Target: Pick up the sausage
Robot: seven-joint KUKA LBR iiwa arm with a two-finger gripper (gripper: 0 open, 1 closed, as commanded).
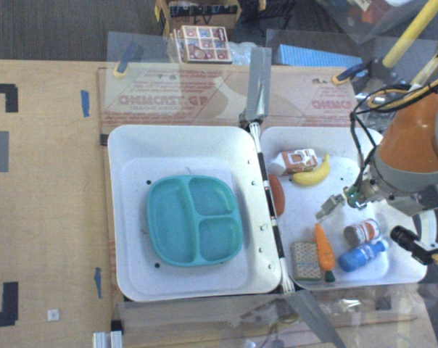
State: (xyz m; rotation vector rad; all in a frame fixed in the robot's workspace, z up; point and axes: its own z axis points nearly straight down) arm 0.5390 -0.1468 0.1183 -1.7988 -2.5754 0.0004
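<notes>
The sausage [277,194], reddish-brown and elongated, lies along the left wall of the right bin [393,270]. My gripper [339,203] hangs over the middle of that bin, to the right of the sausage and apart from it, with nothing seen in it. The grey arm with its orange band [415,140] comes in from the right and covers the bin's right side.
Around the gripper lie a banana [312,172] and a small box [299,160] behind it, and a carrot [324,248], a tan scrubber pad [305,259], a can [362,231] and a blue bottle [362,255] in front. The left bin [125,151] holds a teal divided plate [196,220].
</notes>
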